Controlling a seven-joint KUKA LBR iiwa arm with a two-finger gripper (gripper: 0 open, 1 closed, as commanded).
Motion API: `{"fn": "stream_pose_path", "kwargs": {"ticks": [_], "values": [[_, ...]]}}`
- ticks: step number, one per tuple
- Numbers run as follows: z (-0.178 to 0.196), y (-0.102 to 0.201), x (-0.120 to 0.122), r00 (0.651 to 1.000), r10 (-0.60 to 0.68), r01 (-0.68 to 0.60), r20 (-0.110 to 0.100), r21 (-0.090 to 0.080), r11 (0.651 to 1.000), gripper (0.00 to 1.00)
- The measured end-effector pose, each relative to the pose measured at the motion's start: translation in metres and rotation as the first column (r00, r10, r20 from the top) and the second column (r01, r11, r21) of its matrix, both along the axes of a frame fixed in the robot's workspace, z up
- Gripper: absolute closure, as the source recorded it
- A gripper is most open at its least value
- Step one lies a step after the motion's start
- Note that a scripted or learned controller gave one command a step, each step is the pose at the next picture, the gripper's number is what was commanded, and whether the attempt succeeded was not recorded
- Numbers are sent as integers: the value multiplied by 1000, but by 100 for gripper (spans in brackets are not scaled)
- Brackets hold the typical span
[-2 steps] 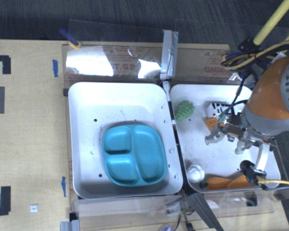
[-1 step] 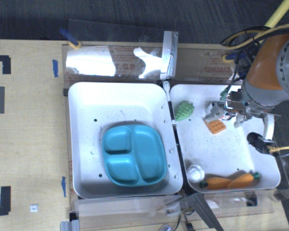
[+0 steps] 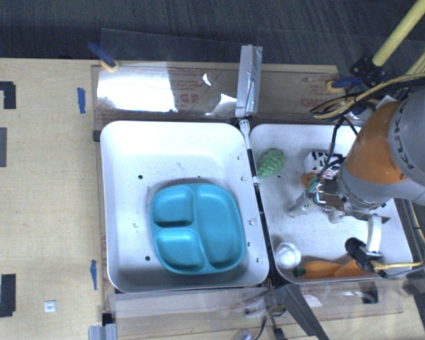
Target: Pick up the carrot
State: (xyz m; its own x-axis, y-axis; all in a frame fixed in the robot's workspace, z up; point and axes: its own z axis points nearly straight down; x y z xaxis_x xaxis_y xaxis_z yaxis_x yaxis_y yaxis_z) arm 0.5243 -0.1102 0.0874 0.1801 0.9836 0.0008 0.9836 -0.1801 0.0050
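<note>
The carrot (image 3: 326,268) lies flat along the near wall of the right bin (image 3: 297,137). The gripper (image 3: 313,193) hangs over that bin's middle, apart from it. I cannot tell whether the gripper is open or holding anything.

The arm (image 3: 386,144) covers the right end of the carrot (image 3: 329,268) and much of the right bin (image 3: 290,154). The end effector (image 3: 317,197) sits largely hidden beneath it, its grip unreadable.

Orange carrot (image 3: 331,268), teal tray (image 3: 197,227), green lump (image 3: 271,162), white bins (image 3: 127,163)
</note>
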Motion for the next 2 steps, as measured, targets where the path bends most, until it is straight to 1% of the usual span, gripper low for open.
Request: {"fn": "stream_pose_path", "kwargs": {"ticks": [1,2], "values": [[121,0,-44,991,-136,136,-1,0,991,0],[48,2,-46,909,-416,416,-13,0,909,0]]}}
